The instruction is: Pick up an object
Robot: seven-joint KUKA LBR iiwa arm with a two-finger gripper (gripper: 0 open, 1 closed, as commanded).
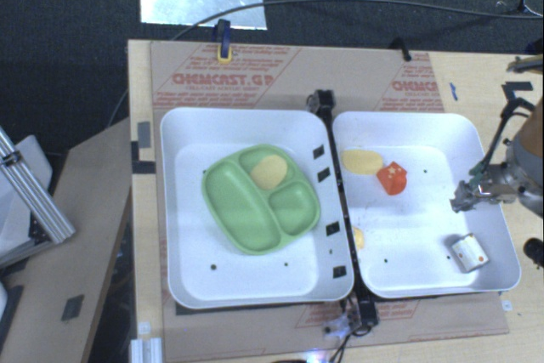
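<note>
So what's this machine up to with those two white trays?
A robot arm reaches in from the right, and its gripper hangs over the right edge of the right white bin. That bin holds a red die-like block, a pale yellow oval piece and a small white cylinder. The left bin holds a green divided plate. Nothing is picked up yet.

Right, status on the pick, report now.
Gripper at right bin's right edge, nothing visibly held. Red die, yellow piece, white cylinder all loose in right bin. Cylinder nearest, no obstruction.
</note>
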